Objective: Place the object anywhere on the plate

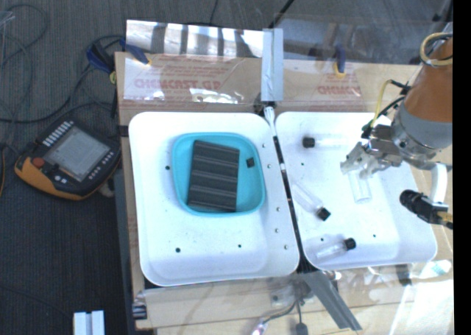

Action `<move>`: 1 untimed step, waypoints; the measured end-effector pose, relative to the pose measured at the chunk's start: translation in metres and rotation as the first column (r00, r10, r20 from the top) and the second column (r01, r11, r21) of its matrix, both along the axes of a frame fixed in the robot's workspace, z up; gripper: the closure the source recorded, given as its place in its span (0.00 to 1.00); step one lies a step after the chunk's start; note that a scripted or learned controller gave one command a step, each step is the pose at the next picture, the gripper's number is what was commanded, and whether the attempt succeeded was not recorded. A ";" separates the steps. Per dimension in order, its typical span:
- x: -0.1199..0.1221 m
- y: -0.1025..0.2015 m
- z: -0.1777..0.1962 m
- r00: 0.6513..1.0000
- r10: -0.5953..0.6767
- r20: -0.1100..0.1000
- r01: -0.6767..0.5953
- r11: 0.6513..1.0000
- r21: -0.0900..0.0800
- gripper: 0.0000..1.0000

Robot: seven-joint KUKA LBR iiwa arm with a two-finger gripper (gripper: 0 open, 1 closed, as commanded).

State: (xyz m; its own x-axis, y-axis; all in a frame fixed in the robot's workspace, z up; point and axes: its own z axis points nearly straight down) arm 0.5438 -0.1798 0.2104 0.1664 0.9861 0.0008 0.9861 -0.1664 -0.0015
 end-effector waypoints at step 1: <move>0.000 0.000 0.000 1.000 0.000 0.000 0.000 1.000 0.000 0.00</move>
